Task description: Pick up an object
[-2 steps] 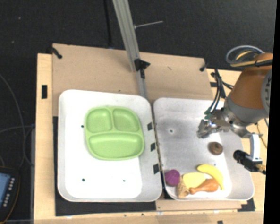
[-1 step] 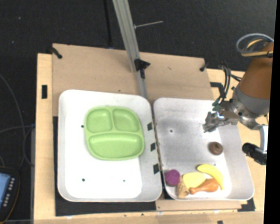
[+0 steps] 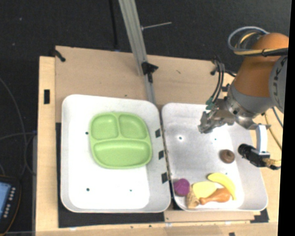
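The hand hangs over the upper part of the right-hand white bin; I cannot tell how it is set. The small brown round object lies nearest, just toward the bin's front and right of it, apart.

A pale wooden bench stands on dark carpeted floor.

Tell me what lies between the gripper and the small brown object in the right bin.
In the camera view, nothing: only bare white floor of the right bin separates the gripper from the small brown object, which sits lower and to its right.
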You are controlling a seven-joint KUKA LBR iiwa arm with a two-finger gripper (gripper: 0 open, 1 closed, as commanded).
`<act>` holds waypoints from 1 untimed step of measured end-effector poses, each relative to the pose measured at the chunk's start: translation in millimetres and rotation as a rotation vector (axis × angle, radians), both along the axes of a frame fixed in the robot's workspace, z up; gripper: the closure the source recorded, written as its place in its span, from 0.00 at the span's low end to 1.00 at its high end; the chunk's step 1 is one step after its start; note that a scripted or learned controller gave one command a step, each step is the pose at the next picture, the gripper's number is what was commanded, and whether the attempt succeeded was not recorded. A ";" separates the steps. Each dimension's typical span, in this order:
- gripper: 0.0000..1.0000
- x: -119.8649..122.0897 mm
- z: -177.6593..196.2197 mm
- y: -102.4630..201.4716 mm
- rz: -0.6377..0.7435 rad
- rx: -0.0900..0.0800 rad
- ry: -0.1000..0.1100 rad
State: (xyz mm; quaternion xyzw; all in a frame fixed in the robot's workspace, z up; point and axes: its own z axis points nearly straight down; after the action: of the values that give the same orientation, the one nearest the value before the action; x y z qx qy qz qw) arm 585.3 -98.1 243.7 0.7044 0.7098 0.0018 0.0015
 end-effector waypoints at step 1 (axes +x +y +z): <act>1.00 16.5 9.4 51.6 0.000 0.001 0.002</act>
State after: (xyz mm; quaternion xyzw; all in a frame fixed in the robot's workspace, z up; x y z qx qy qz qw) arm 601.8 -46.5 253.1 0.7043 0.7099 0.0015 0.0005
